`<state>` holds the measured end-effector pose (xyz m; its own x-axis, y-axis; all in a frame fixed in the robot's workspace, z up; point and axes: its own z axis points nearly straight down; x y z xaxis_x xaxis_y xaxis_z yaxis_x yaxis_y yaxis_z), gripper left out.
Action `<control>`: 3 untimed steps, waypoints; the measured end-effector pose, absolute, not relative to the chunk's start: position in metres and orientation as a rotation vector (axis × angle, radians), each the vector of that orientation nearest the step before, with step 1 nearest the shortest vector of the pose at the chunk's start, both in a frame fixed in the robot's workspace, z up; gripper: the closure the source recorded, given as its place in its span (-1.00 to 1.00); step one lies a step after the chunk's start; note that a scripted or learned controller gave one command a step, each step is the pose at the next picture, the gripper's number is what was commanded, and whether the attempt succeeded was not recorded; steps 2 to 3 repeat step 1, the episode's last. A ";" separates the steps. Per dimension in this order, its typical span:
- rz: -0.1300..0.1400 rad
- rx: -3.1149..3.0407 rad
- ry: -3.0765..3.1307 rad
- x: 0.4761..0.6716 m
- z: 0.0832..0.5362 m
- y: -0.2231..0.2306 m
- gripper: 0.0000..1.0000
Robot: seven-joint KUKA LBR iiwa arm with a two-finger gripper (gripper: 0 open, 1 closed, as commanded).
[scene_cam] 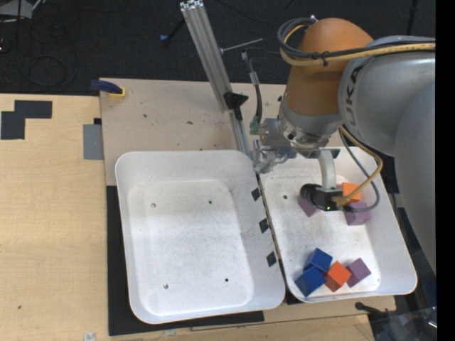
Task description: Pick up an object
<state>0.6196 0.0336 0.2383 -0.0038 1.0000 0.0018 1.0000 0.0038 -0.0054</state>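
Gripper [265, 160], open or closed I cannot tell, is hovering at the right bin's [310, 236] inner edge, probably risking clipping the rim and missing the purple block [308, 207].

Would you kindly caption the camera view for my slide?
KUKA arm over the right bin, which holds blue blocks, an orange block and purple blocks.

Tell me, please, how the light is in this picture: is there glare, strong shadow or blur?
Camera view: even light; the left bin is bright white, yet its dark specks stay visible, so no harsh glare. Camera view: the orange band carries a soft highlight. Camera view: the blue blocks in the right bin look crisp, with little shadow.
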 end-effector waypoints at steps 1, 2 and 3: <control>0.006 -2.213 -2.222 0.599 0.222 0.078 1.00; 0.006 -2.213 -2.222 0.599 0.222 0.078 1.00; 0.006 -2.213 -2.222 0.599 0.222 0.078 1.00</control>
